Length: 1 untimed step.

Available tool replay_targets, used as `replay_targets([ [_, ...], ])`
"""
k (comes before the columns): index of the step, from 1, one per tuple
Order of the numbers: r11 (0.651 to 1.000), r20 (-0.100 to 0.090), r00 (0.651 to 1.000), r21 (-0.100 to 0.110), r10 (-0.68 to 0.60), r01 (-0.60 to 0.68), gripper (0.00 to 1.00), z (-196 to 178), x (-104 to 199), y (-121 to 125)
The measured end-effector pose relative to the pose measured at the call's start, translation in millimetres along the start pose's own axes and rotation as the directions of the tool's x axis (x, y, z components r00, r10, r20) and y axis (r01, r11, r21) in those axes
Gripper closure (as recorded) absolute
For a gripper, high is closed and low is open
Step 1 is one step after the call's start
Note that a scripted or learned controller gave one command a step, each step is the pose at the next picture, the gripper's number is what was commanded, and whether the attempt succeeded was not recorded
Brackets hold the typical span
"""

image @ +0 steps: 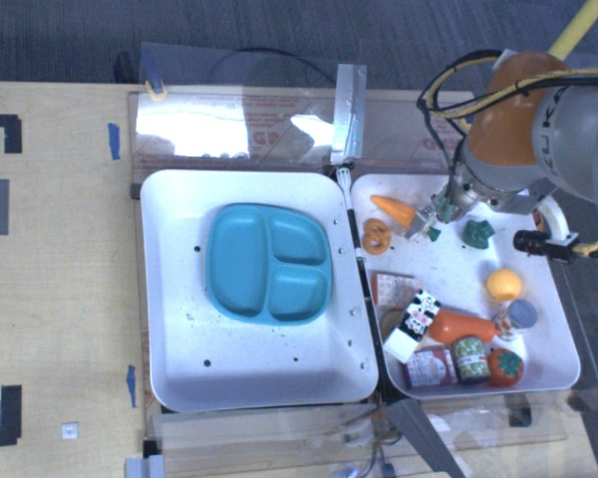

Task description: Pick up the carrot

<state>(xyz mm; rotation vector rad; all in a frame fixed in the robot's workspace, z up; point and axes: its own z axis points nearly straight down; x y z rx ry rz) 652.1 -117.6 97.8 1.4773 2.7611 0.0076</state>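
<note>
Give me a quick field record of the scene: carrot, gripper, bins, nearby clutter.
carrot: orange, in the right bin, far-left corner
gripper: at the carrot's right end; hold not confirmed
arm: grey with orange band, over the right bin's far side
left bin: holds a blue divided plate
near carrot: pretzel just in front of it, green piece to the right
near side of right bin: yellow ball, tomato, can
</note>
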Motion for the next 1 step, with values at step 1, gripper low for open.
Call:
replay_targets([
  [1,1.0,0.0,1.0,-0.003,0.027,-0.027,1.0,-92.3,47.3,54.7],
])
